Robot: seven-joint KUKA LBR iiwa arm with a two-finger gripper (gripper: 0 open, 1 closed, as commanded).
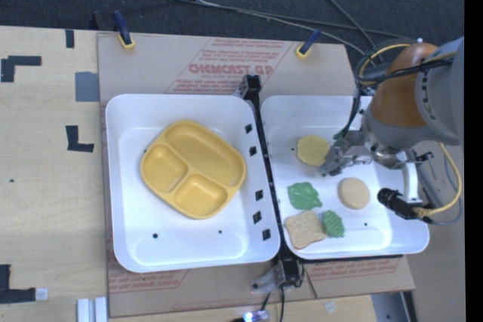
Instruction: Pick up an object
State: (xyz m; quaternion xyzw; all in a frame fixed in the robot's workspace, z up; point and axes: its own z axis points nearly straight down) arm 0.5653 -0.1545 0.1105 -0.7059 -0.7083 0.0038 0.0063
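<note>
The gripper (334, 160) hung low in the right bin (392, 241), its tip touching the yellow round piece (310, 149); whether it gripped anything could not be told. Nearby lay a cream disc (353, 193), two green leaves (304, 195) and a toast slice (303, 229).

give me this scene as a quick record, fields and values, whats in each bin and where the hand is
left bin: one yellow divided tray, lying flat
right bin: yellow round piece, green leaf piece, cream round piece, toast slice, small green piece
toast and small green piece: touching, at the near edge
arm: reaches in from the right
hand: low over the right bin, beside the yellow round piece
held object: none visible
</note>
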